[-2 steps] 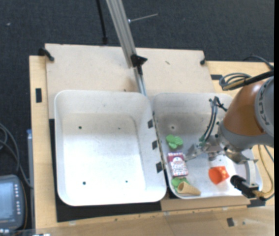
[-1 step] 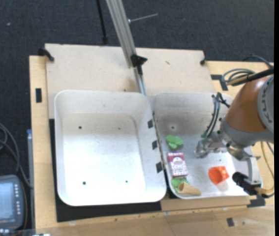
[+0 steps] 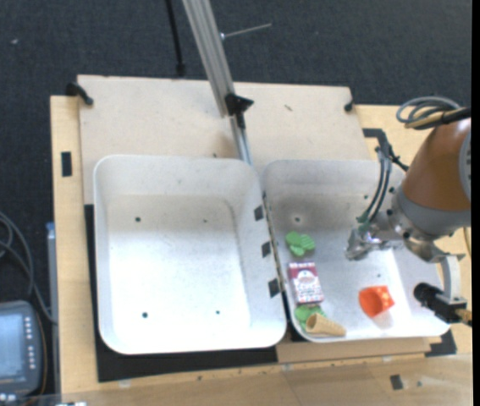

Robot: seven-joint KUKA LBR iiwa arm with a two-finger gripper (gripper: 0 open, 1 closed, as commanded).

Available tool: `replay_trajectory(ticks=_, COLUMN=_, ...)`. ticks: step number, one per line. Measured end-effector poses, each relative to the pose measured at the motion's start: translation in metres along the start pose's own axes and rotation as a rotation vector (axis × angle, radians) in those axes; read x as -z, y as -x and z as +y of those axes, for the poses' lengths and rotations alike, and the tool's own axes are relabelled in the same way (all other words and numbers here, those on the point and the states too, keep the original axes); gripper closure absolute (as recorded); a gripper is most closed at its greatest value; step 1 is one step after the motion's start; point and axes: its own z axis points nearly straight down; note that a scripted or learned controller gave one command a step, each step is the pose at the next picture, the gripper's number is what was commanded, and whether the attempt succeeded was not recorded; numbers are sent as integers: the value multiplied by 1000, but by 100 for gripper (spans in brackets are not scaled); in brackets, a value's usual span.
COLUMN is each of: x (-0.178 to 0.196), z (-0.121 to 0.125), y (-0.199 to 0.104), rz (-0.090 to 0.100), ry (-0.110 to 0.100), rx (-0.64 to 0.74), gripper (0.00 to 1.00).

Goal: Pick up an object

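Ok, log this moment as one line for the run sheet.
arm: over right bin | pincer: low, nothing seen held | right bin: green piece, red box, orange cup, cone

Arm enters from right; end effector (image 3: 360,245) apparently angled down.

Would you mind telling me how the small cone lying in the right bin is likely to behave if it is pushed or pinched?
The cone lies on its side, so a push would probably roll it in a curve. Its taper may let it slip out of a pinch. It sits against the right bin's front wall, which likely limits approach.
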Motion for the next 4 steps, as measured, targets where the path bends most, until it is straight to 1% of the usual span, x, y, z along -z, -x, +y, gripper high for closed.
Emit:
replay_trajectory(ticks=1, x=55, z=-4, y=-7, rz=0, ry=2, rx=1, gripper=100)
replay_trajectory(ticks=2, x=77, z=-2, y=-6, rz=1, ry=-1, rx=2, gripper=100)
replay_trajectory(ticks=3, x=85, z=17, y=-49, rz=3, ry=-4, rx=4, gripper=100)
replay_trajectory(ticks=4, x=89, z=49, y=-103, rz=3, ry=-3, rx=6, gripper=100)
